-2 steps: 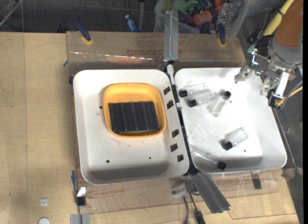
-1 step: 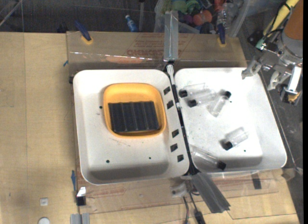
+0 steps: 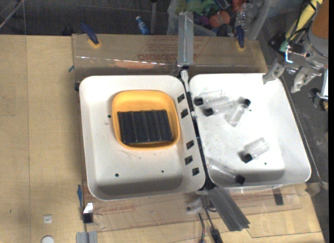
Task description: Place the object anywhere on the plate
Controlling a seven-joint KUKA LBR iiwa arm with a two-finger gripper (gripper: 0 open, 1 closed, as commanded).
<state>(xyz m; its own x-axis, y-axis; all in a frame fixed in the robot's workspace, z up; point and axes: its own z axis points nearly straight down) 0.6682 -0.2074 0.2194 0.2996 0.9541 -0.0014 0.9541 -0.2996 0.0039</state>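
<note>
Waiting above the right bin's far corner, the gripper hangs with its fingers spread and nothing between them.

Clear vials with black caps lie scattered in the right bin: a cluster near the divider, one toward the front, another at the front edge. The yellow plate, bearing a dark ridged insert, sits in the left bin. Picking seems not yet begun; next likely comes descending onto one vial.
</note>
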